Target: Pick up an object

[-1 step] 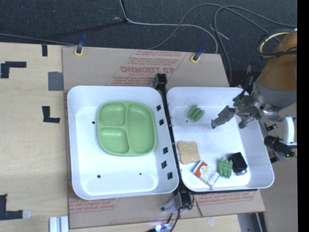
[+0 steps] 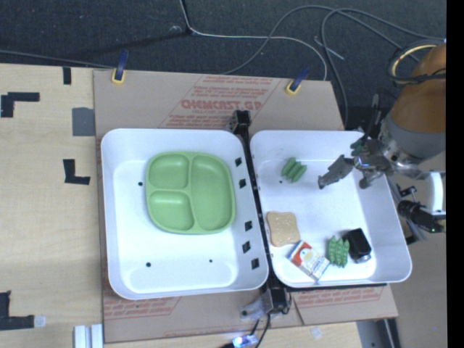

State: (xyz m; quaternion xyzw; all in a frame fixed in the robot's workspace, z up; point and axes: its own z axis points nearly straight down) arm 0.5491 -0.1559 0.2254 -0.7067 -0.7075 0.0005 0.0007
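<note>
The right bin holds several small objects. A green ridged piece lies near its back left. A tan slice of toast rests by the left wall. At the front sit a red and white packet, a green leafy toy and a black block. My gripper hovers over the back right part of this bin, right of the green ridged piece. Its two dark fingers are spread apart, open, with nothing between them.
The left bin carries a green divided plate. A black divider with clips runs between the bins. The bins sit on cardboard, with cables trailing behind.
</note>
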